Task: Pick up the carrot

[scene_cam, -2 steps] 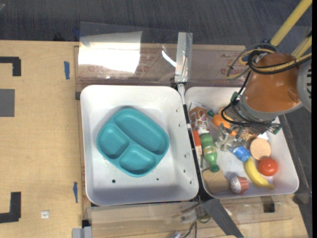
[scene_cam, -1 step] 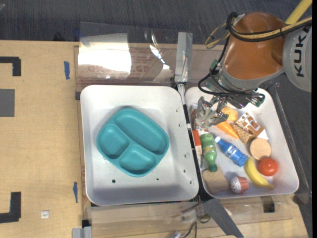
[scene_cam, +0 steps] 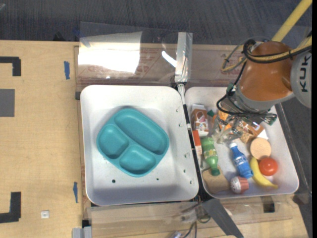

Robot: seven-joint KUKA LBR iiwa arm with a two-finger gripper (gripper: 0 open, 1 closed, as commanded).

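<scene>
A slim orange carrot [scene_cam: 196, 143] lies along the left wall of the right bin [scene_cam: 290, 182], just below a brown carton [scene_cam: 199, 119] and beside a green bottle [scene_cam: 210, 155]. My gripper [scene_cam: 232, 126] hangs under the orange wrist band over the upper middle of that bin. It is low among the clutter, to the right of the carrot and apart from it. The wrist hides much of the gripper and the items beneath it.
The right bin also holds a blue bottle [scene_cam: 241, 161], a peach-coloured round [scene_cam: 260, 147], a red tomato [scene_cam: 268, 166], a banana [scene_cam: 261, 177] and a small can [scene_cam: 238, 184]. A teal divided plate [scene_cam: 132, 140] sits in the left bin [scene_cam: 94, 103].
</scene>
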